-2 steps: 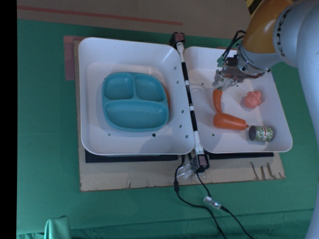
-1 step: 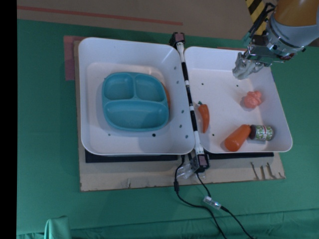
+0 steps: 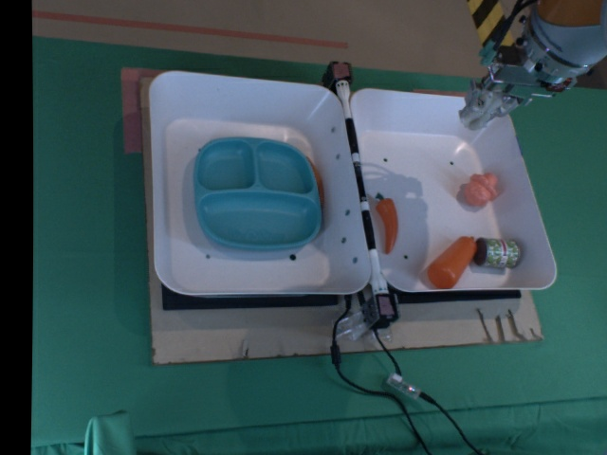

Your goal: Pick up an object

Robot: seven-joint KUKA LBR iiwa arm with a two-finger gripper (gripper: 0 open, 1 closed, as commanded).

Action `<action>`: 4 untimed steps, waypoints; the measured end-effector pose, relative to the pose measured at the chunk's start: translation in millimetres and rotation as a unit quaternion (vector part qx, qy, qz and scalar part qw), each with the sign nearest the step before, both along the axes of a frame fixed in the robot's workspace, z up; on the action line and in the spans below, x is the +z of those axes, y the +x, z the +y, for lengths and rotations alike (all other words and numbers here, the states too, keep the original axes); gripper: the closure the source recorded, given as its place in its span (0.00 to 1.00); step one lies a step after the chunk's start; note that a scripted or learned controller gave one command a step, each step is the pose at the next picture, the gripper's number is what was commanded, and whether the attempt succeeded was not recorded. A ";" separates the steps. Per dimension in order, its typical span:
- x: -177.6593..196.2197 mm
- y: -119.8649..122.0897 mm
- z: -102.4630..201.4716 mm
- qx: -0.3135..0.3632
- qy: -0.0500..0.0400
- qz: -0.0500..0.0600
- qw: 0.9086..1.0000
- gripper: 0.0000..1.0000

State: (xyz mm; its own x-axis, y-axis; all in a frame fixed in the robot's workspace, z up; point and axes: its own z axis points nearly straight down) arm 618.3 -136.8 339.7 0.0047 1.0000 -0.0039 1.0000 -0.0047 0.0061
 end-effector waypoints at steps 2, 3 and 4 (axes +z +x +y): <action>-141.9 28.2 14.3 0.001 0.001 0.001 1.000 0.00; -128.9 29.6 13.3 0.000 0.000 -0.002 1.000 1.00; -128.9 29.6 13.3 0.000 0.000 -0.002 1.000 0.00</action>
